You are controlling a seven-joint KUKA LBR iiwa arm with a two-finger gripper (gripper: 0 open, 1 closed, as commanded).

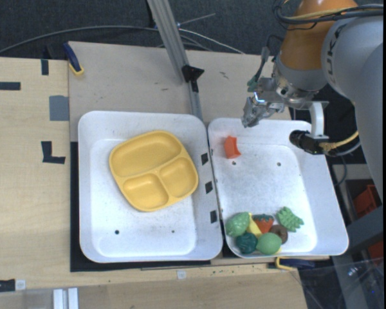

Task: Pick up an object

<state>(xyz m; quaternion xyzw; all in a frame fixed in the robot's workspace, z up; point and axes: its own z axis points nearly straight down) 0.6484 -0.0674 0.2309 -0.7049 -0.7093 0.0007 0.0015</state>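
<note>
Grey arm (347, 50) with the orange band reaching in from the right, pincer (252, 118) hanging over the far edge of the right bin (309, 192). Nothing visibly between its tips, but can't tell whether released or clenched, too small and dark from this angle.

Just below and left of the pincer: a small orange-red block (231, 147) lying on the right bin's floor near its far left corner, apart from the pincer, not touching it. Closest thing to the tips by far.

Down at the near edge of the same bin, a heap of toy food (262, 229) bunched together: a light green leafy piece, a dark teal one, a round green one, something red and yellow in the middle, a brown bit, and a green bumpy piece on the right side. All touching or nearly so, well apart from the orange-red block.

Left bin (100, 237) holding a yellow divided plate (154, 170), three compartments, sitting at a tilt toward the bin's far half. Wooden surface (26, 192) underneath both bins, with a metal pole (170, 34) slanting up behind them.
</note>
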